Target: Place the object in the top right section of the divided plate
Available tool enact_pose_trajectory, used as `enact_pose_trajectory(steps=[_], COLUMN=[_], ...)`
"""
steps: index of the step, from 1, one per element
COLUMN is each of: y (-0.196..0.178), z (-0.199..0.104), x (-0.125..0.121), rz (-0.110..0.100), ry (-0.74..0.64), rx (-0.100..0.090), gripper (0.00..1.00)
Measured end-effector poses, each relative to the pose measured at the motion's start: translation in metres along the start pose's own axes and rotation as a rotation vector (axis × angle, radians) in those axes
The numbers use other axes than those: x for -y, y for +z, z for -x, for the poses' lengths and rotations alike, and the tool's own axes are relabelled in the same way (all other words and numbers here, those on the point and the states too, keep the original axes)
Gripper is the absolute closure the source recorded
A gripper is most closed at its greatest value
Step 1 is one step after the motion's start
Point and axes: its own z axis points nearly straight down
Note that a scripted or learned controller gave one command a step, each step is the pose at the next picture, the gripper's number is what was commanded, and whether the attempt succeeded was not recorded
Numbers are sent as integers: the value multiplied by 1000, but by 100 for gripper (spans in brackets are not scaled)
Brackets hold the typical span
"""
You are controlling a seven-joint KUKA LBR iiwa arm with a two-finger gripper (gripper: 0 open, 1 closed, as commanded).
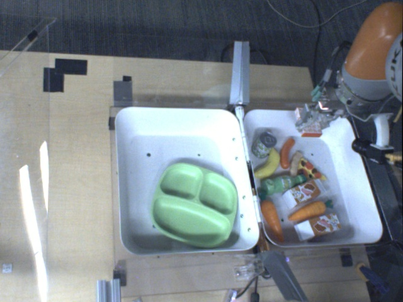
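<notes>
You have two shallow white bins side by side on the pale wooden bench (63, 219). The left white bin (135, 143) holds the green divided plastic plate (196, 204), lying slightly turned, toward the bin's lower right. Its three sections read as one long one along the near edge and two smaller ones on the far side.

The right white bin (365, 200) carries the clutter. From the far end: a small grey round can (264, 144), a reddish sausage-shaped piece (287, 152), a yellow toy banana (269, 164) just beside the can, a pizza-slice toy (308, 167), a green bottle (281, 184) lying on its side, a white printed carton (303, 194), an orange carrot (306, 211), a second orange carrot-shaped piece (271, 220) near the divider, and another white printed packet (320, 226) at the near end. Most of these touch or overlap; exact contacts are hard for you to judge.

The grey arm with the orange band (371, 39) comes in from the right. The gripper (313, 117) sits over the far rim of the right bin, above the clutter and apart from it. Whether its fingers are apart or together cannot be told from here; the tip is small and blurred. You see nothing clearly between them. A dark cable (315, 11) loops on the floor beyond the bench.
</notes>
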Motion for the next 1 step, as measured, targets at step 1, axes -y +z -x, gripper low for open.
enact_pose_trajectory(steps=[1], y=[2], z=[-110], x=[61], rz=[-3], ry=[188], rx=[-2], gripper=[100])
